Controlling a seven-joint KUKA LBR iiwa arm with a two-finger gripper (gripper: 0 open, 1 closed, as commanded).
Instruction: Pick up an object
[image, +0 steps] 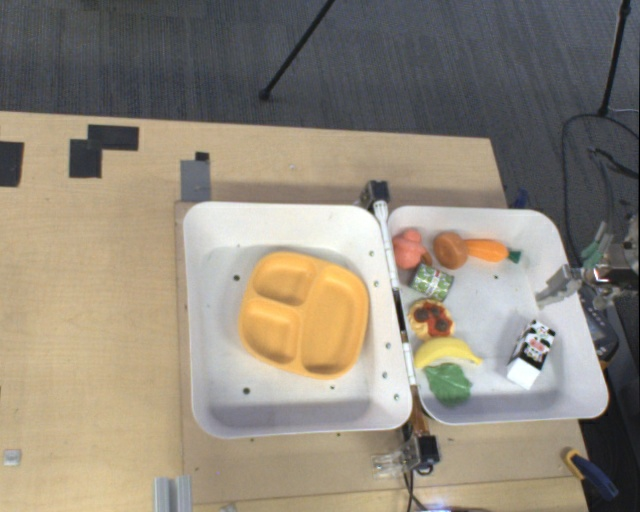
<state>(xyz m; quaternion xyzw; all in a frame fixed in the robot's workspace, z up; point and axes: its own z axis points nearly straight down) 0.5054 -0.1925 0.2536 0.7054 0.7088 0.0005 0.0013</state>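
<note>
The right bin (500, 305) holds several small toy foods. A pink fruit (407, 247), a brown round piece (449, 249) and an orange carrot (487, 251) lie along its far side. Down its left side sit a green can (433, 282), a small pizza-like piece (431, 319), a yellow banana (447, 351) and a green leafy piece (449, 384). A white and black carton (531, 355) lies toward the near right. My gripper (575, 278) hangs at the bin's right rim, above and to the right of the carton, touching none of the objects.
The left bin (215, 300) bears a yellow divided plate (303, 312). A metal divider (393, 290) runs between the bins. Black and grey markers (197, 178) sit on the wooden bench at the far left. Cables and a stand lie on the floor beyond.
</note>
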